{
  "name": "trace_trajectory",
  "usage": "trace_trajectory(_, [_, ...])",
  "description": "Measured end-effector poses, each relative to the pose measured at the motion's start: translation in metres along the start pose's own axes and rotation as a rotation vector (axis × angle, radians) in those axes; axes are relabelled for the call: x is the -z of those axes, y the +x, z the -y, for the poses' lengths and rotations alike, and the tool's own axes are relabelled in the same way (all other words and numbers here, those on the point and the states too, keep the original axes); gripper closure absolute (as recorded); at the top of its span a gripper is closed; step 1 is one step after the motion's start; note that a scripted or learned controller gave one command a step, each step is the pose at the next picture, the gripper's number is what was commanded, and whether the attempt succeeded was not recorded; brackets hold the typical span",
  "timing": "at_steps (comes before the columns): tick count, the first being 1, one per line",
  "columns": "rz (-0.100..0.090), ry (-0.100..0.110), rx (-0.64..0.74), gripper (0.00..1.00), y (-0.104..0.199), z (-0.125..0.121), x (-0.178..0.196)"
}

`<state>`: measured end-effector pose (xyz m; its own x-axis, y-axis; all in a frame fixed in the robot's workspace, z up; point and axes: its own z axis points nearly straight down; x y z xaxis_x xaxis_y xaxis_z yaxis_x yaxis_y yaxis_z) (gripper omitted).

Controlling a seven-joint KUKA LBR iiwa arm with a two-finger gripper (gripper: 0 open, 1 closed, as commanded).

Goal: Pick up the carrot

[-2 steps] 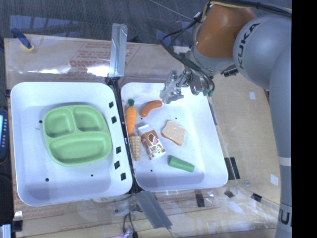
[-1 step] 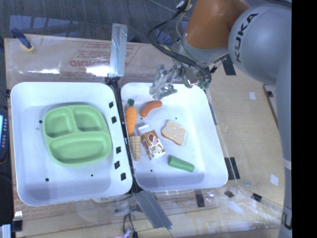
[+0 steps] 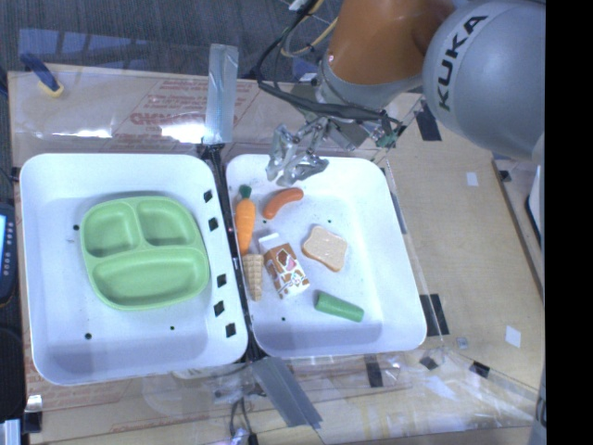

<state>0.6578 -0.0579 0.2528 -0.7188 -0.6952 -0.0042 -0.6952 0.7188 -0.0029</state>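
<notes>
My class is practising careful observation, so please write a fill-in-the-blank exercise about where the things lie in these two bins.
1. The orange toy carrot lies along the ____ wall of the right white bin.
2. The green divided plastic plate lies in the ____ white bin.
3. The tan toy bread slice lies above the ____ toy cylinder.
4. The tool hovers over the right bin's ____ edge.

Missing words: left; left; green; top

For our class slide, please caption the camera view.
Gripper hovers above the right bin's far edge, near the carrot lying by the bin's left wall.
</notes>
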Motion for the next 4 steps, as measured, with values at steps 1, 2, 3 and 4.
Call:
trace_trajectory(1, [-0.001, -0.003, 0.467, 1.00, -0.022, -0.024, -0.006])
trace_trajectory(2, [-0.002, -0.005, 0.535, 1.00, -0.009, -0.110, -0.027])
trace_trajectory(3, [-0.002, -0.007, 0.595, 1.00, -0.070, -0.086, -0.063])
trace_trajectory(4, [0.002, -0.005, 1.111, 1.00, -0.129, -0.136, -0.078])
